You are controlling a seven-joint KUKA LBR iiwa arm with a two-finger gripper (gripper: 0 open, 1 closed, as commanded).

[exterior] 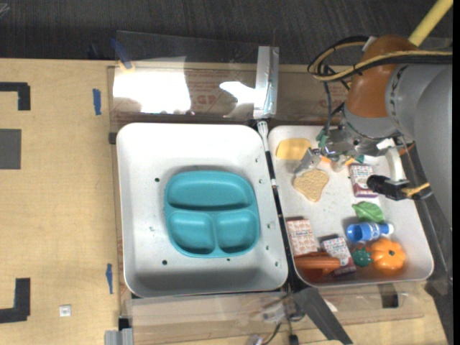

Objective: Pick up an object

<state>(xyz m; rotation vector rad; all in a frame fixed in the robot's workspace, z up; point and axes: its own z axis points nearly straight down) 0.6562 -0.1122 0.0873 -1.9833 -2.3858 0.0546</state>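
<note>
My gripper (317,157) is down in the right bin (413,225) near its back left corner, with the grey arm and orange band (370,92) above it. Its tip is just over the top edge of a tan bread slice (310,185) and beside a yellow wedge (292,148). A small orange piece (328,163) lies right under the gripper. I see nothing lifted off the bin floor.
The right bin also holds a pink-white packet (360,178), a green leaf (369,210), a blue bottle (366,231), an orange pumpkin (388,256), a red box (300,236) and a sausage (316,263). A teal divided tray (212,210) sits in the left bin (136,192).
</note>
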